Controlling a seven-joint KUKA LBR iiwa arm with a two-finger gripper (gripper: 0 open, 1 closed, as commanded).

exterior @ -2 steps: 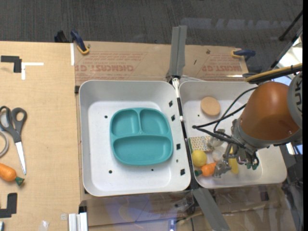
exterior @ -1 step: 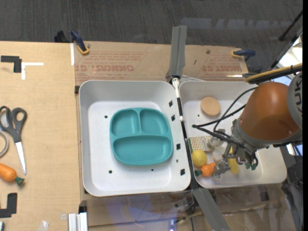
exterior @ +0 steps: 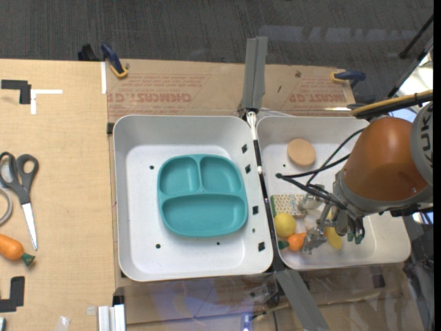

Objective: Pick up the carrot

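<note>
My orange band and wrist housing cover much of the right bin, hiding the bin floor beneath them, and the arm is cut off at the frame's right edge. My end effector hangs low over the front of that bin, wrapped in black cables and metal fittings; how it is set, and whether it has hold of anything, I cannot tell. The carrot, a small orange piece with a green end, lies on the floor of the right bin near its front left corner, just beside the end effector on its left and partly overlapped by the hardware. A yellow lemon-like item sits touching or nearly touching the carrot at its upper left. A second yellow item is half hidden behind the fittings to the right. A patterned card lies behind the lemon, and a tan round disc rests well apart near the bin's back. The left bin holds a teal divided plate. On the tabletop at far left lie scissors and another orange, carrot-shaped item, cut by the frame edge.
</note>
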